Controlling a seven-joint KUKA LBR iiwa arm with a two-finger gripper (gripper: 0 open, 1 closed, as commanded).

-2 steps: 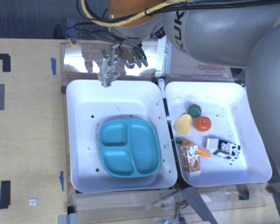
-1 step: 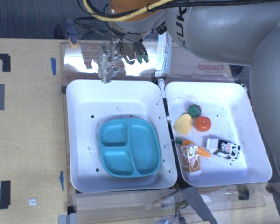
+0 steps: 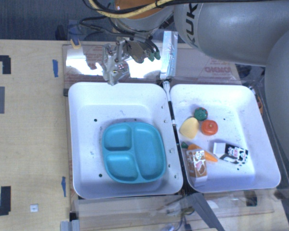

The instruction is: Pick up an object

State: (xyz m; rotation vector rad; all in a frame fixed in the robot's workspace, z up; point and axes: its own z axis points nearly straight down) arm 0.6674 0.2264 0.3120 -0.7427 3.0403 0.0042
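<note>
My gripper hangs above the far rim of the left bin, well away from the objects. In the right bin lie a dark green round piece, a yellow fruit, a red tomato, an orange carrot, a brown carton and a white box with black patches. A small green bit sits by the carrot.
A blue divided plate lies in the left bin's middle. The two bins meet at a shared ridge. A shiny metal sheet and cardboard lie behind the bins. The arm's grey body looms over the upper right.
</note>
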